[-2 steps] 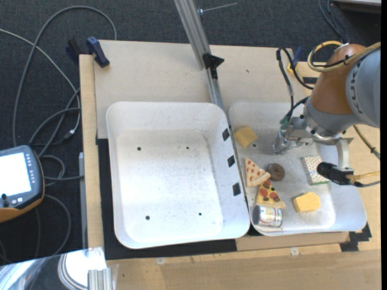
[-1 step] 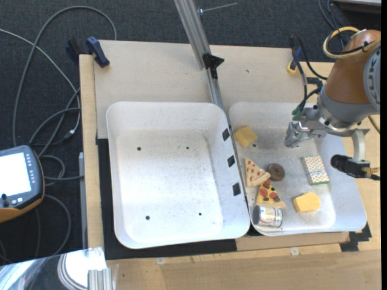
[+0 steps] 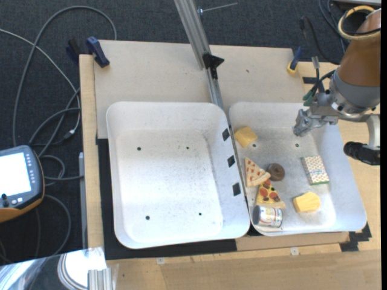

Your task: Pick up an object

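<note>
The gripper (image 3: 302,125) hangs over the right bin (image 3: 347,186) toward its two o'clock corner, above bare floor, and whether it is apart or together I cannot tell from this slant. The nearest candidates are the green-patterned packet (image 3: 315,169) and the yellow block (image 3: 307,202) at about six o'clock from it, with the brown disc (image 3: 276,172) at seven, both pizza slices (image 3: 255,173) beyond, and the can (image 3: 268,216) at the bin's near edge. A sound try, I judge, centres over one piece lying apart from its neighbours, such as the packet, then descends straight onto it.
</note>
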You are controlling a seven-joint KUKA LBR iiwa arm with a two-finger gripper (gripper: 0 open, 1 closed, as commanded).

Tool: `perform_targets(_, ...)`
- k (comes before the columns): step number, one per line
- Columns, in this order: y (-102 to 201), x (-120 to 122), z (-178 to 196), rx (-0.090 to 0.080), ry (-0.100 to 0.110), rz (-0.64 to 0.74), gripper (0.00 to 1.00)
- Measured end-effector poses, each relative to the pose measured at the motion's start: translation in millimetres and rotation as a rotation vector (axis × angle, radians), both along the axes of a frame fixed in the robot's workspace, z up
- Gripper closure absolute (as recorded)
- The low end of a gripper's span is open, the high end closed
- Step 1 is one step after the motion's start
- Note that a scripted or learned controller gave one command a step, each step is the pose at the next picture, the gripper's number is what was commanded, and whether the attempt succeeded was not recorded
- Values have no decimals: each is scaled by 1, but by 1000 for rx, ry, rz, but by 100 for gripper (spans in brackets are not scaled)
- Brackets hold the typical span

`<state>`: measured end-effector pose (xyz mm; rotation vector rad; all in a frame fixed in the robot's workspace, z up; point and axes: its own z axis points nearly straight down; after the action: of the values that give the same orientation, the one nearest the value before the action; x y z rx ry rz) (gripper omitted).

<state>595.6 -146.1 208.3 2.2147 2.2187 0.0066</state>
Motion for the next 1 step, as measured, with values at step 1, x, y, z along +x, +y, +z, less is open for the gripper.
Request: perform_targets(1, 47, -1, 0, 5, 9, 4, 100)
